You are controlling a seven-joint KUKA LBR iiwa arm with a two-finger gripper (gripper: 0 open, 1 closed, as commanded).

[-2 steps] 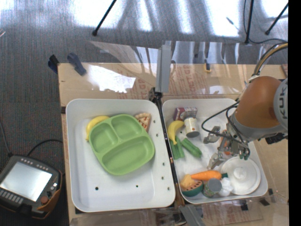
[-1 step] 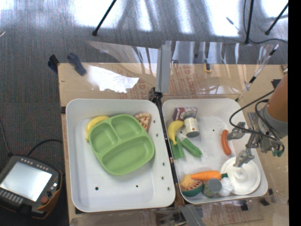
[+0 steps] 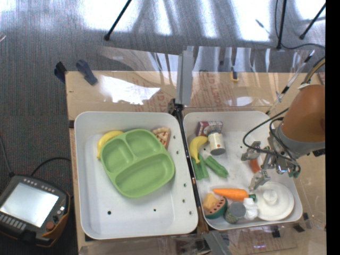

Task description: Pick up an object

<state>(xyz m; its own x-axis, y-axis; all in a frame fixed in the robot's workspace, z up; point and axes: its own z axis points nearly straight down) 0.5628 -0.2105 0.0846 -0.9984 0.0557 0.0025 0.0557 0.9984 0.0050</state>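
In the right bin (image 3: pixel 297 211), the carrot (image 3: pixel 230 193) lies nearest, just left of the gripper (image 3: pixel 264 170). Fingers are seen spread, nothing gripped (a small orange piece (image 3: pixel 255 164) sits between). Descent should be centred there, clear of the white plate (image 3: pixel 281 203).

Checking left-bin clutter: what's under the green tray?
Under the green divided tray, a yellow banana pokes out at its left edge and a pizza slice at its top right. Anything else beneath is covered.

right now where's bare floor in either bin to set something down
Left bin: bare along the near edge, below the green tray. Right bin: a small patch between the can and the gripper. Its near half is crowded.
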